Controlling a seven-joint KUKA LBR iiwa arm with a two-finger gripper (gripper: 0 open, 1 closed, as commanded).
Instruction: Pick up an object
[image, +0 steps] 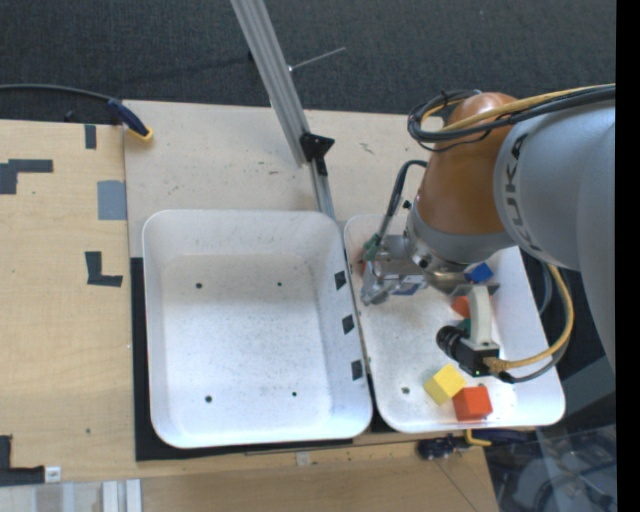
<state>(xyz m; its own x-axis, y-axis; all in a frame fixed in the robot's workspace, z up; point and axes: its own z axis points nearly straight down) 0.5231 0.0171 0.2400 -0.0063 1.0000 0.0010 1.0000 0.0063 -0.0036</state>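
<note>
My gripper (380, 285) hangs low over the far left part of the right bin (410, 345), under the orange wrist band. Its metal fingers are partly hidden by the wrist, and nothing shows between them. A yellow block (445, 384) and an orange-red block (473, 402) lie side by side near the bin's front edge. A blue block (480, 272) peeks out from under the wrist, with a bit of a red object (461, 305) just below it.
The left bin (170, 250) sits beside the right one, bare white. A slanted metal pole (283, 90) rises from behind the bins. A black cable fitting (462, 350) hangs off the arm over the right bin.
</note>
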